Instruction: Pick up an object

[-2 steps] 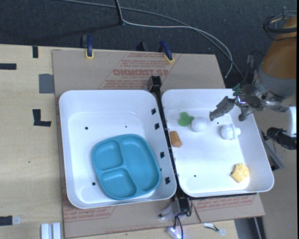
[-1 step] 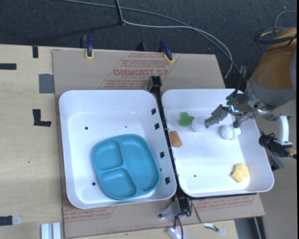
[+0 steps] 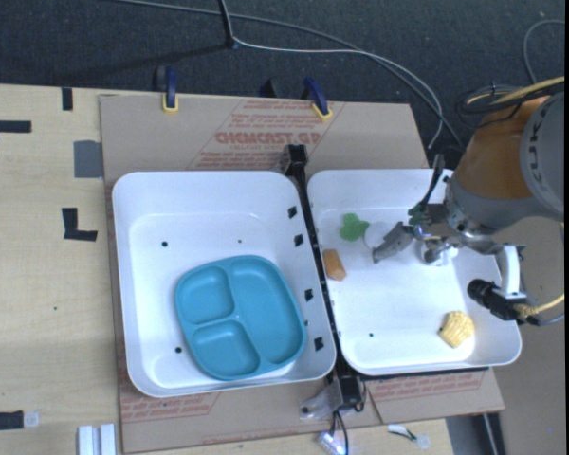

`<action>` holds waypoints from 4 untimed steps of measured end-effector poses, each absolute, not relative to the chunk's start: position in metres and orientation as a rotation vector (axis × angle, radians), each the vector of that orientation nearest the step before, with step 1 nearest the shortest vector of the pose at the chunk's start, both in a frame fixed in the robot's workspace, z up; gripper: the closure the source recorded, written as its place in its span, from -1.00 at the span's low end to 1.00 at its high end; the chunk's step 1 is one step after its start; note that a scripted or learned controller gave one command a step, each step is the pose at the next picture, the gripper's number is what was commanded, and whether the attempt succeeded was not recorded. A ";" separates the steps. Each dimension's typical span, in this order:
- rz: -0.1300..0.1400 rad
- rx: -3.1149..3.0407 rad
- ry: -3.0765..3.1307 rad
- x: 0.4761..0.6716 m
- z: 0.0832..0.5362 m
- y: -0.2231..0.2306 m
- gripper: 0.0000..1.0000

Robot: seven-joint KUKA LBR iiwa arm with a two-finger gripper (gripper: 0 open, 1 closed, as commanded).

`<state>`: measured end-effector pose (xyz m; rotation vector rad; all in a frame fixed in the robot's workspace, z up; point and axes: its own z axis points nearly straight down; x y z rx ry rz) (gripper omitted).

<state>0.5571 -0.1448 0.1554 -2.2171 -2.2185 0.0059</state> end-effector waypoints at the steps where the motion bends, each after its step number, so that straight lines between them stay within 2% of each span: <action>1: 0.006 -2.217 -2.218 0.551 0.093 -0.147 -1.00; 2: 0.001 -2.220 -2.222 0.553 0.106 -0.147 1.00; 4: -0.003 -2.223 -2.224 0.557 0.217 -0.155 1.00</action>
